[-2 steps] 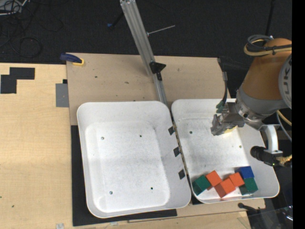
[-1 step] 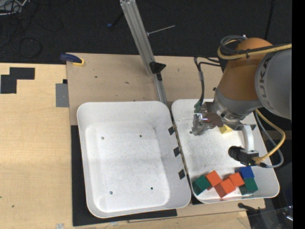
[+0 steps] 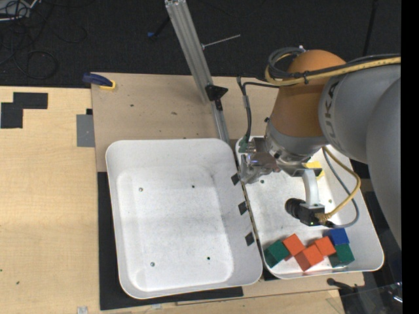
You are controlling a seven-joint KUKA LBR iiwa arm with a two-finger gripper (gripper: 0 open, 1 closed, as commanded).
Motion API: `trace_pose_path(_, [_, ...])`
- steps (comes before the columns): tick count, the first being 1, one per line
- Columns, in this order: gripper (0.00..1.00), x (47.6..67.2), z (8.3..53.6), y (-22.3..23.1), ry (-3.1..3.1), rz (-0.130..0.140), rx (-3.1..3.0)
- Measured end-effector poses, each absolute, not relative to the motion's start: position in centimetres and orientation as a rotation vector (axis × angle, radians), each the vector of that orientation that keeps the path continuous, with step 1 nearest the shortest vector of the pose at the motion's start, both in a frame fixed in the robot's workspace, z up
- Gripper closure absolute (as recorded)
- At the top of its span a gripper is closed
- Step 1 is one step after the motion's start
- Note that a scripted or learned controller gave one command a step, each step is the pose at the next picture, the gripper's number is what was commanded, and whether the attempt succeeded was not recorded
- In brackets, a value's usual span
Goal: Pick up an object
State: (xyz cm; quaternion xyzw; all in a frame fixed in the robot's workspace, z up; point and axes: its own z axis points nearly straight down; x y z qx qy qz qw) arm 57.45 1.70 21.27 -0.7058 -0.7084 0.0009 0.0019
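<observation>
Blocks: a small pile of blocks (image 3: 313,248) is sitting at about 5 o'clock in the picture, in the near corner of the right bin (image 3: 278,205). Orange, green and blue ones are lying close together, some touching. These are the things to pick from.
Why there: they are probably crowding into that corner because the bin wall is stopping them.
Right bin: it is holding all the blocks.
Left bin: the left bin (image 3: 131,195) is lying just beside the right one on the worktop (image 3: 157,106), perhaps waiting as a place to drop things.
Arm: the grey arm (image 3: 340,110) is reaching in from 3 o'clock and leaning over the right bin.
Jaws: the gripper (image 3: 252,165) is hanging near the far left wall of the right bin, at about 11 o'clock from the pile and well apart from it. I cannot tell how the jaws are standing. No block is showing between them.
Next: I think it needs to be going toward the pile.
</observation>
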Motion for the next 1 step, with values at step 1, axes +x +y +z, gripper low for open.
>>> trace_pose_path(1, [1.0,58.85,23.22,6.71,-2.224,-0.001,-2.217])
